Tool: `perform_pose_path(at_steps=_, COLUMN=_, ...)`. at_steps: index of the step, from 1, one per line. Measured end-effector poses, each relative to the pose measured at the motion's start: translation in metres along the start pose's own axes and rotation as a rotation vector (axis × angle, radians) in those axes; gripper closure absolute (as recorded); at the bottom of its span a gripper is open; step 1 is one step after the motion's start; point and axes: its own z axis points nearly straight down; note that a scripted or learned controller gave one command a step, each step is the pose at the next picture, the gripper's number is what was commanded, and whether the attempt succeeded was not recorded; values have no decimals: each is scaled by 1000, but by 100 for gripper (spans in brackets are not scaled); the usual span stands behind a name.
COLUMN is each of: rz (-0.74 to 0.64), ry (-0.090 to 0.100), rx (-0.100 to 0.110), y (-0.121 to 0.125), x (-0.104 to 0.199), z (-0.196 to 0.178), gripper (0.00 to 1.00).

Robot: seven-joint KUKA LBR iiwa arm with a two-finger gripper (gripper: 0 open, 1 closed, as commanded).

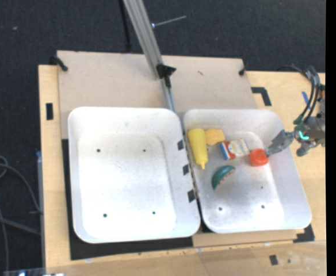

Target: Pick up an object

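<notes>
Fingers (pixel 280 141) reach over the right white bin (pixel 283 209), and I cannot tell if they are apart, near a round orange ball (pixel 258 157).

Wooden bench (pixel 50 171) under two white bins (pixel 128 174)

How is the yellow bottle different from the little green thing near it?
The yellow bottle is long and straight, lying along the right bin's left wall; the green piece is short and curved, lying nearer the bin's middle. The bottle is the larger. Both lie in that same bin, untouched by the gripper.
</notes>
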Motion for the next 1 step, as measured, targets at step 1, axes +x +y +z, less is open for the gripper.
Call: perform_pose_path(at_steps=1, rz=-1, ry=0, rx=3, y=-5, x=-1, z=42, gripper=0)
